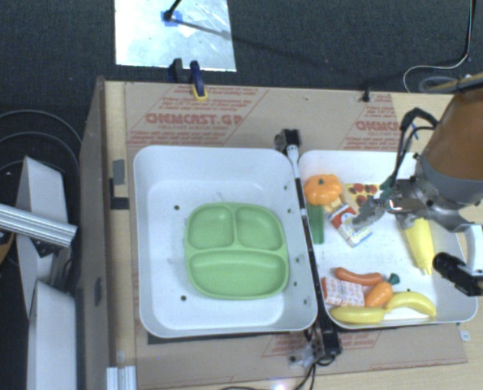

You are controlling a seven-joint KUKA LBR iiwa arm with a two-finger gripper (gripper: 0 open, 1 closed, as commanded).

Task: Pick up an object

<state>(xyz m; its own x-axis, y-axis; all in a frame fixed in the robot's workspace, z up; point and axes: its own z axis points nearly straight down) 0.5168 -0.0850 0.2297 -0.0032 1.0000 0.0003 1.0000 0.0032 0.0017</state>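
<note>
On your left, the left bin (156, 218) holds a green divided plate (237, 249), lying flat near its middle. A black bar (303, 218) runs between the two bins on the table (225, 108).

Moving right, the right bin (387, 165) carries the toys. Near its top left you see an orange pumpkin (322, 189), with a green stick (316, 223) just below it against the divider. Beside the pumpkin lies a small red and white packet (351, 222). Along the bin's near edge sit a sausage (356, 275), a carrot (379, 293) and a banana (387, 309), close together, the banana touching the rim.

Further right, the end effector (377, 208) hangs over the packet's right end; you cannot tell whether it grips anything. Just right of it lies a yellow corn cob (419, 242), partly under the arm (468, 145).
</note>
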